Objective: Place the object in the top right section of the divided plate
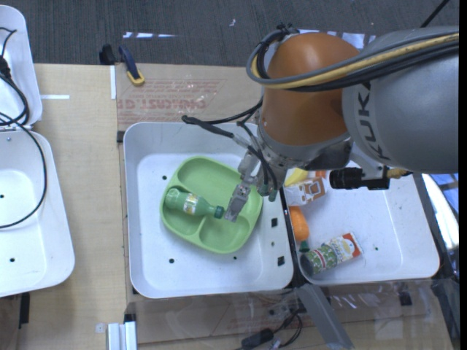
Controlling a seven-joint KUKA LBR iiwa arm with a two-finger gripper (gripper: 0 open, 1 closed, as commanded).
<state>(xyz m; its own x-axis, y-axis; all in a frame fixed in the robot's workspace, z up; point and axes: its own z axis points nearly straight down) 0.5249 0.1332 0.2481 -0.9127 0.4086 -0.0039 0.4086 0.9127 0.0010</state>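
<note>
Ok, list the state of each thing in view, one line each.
green bottle: lying on its side on the plate, cap toward the claw.
divided plate: flat in the left bin.
claw: over the plate, beside the bottle's cap.
carton: lying in the right bin.

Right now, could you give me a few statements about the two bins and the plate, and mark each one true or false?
1. The green bottle lies on its side on the green divided plate. True.
2. The divided plate sits in the right bin. False: it sits in the left bin.
3. The gripper is over the plate, next to the bottle's cap end. True.
4. The bottle stands upright on the bench outside the bins. False: it lies on the plate.
5. The right bin holds an orange object and a small carton with a red end. True.
</note>
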